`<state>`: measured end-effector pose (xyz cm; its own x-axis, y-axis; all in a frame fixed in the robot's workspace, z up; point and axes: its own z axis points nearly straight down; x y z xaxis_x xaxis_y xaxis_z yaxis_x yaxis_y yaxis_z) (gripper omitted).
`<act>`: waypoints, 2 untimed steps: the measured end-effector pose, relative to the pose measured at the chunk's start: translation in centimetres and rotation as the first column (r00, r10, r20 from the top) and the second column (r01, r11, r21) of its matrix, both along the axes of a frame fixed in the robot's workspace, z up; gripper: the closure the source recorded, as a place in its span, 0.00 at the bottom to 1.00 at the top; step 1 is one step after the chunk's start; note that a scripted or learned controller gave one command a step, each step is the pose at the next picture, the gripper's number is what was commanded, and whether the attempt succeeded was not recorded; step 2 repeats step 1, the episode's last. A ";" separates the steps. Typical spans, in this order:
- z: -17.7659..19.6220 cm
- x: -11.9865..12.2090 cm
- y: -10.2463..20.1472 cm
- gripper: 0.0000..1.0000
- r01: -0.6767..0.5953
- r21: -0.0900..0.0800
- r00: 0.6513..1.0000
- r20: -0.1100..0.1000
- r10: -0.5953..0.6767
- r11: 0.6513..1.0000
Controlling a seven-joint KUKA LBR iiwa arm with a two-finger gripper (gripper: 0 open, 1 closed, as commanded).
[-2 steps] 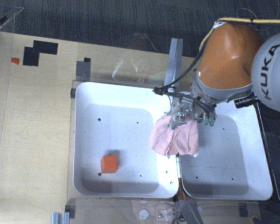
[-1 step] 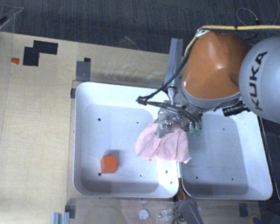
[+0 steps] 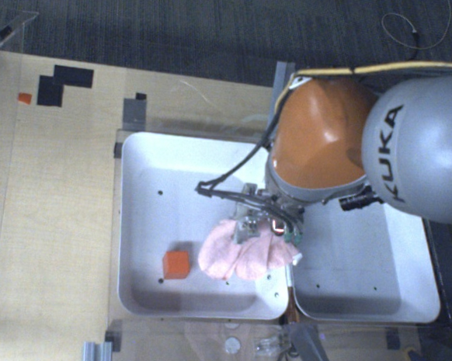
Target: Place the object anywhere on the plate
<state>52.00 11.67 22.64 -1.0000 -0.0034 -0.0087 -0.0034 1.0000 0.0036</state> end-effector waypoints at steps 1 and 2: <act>0.0 0.0 0.0 0.00 0.000 0.000 1.000 0.001 0.000 1.000; 0.0 0.0 0.0 0.00 0.000 0.000 1.000 0.001 0.000 1.000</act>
